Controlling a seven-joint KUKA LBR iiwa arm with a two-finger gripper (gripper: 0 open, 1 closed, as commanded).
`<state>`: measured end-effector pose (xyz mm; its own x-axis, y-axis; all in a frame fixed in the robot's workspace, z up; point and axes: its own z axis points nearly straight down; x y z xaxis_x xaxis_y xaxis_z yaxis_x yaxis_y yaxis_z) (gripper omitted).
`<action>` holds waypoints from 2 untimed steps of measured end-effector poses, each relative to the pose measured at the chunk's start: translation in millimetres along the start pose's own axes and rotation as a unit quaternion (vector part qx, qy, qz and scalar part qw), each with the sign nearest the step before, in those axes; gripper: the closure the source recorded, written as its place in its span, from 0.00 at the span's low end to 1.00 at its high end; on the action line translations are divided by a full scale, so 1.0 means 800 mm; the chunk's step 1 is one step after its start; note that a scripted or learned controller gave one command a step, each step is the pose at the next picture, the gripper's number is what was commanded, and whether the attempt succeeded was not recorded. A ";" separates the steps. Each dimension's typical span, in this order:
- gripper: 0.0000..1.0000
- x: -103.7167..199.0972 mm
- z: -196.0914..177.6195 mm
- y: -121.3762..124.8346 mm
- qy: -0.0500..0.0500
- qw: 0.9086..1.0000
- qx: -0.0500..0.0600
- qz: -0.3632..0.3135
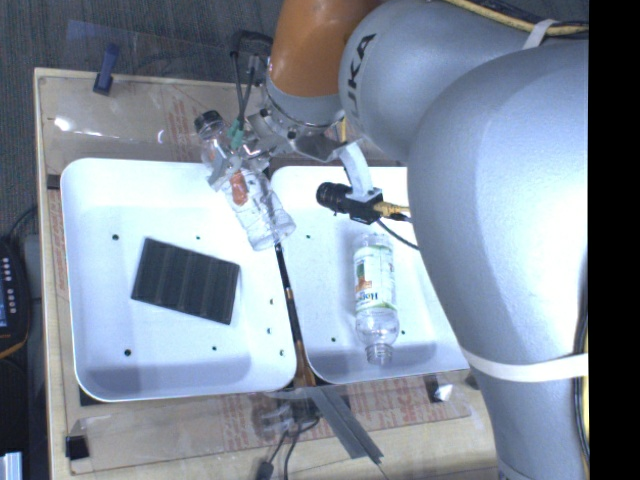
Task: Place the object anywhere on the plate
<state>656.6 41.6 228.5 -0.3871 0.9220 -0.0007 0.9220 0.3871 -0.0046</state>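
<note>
Jaws (240, 168) clamped on clear bottle (255, 208) | above bins' shared edge | dark plate (187, 281) unobstructed

Clear bottle (252, 204) in end effector (232, 160), above dark plate (187, 281).

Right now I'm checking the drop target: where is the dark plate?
The dark plate lies flat in the left bin, left of the ridge between the bins and below-left of the clear bottle at the claw.

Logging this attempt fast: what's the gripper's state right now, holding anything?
Gripper: shut on the clear plastic bottle, held above the rim between the two bins, not yet over the dark plate.
</note>
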 end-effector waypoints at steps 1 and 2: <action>1.00 0.100 0.009 -0.027 0.001 0.997 0.002 -0.074; 1.00 0.098 0.015 -0.044 0.001 0.992 0.002 -0.126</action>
<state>594.0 100.1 216.8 -0.6053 0.7960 0.0037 0.7960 0.6053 -0.0082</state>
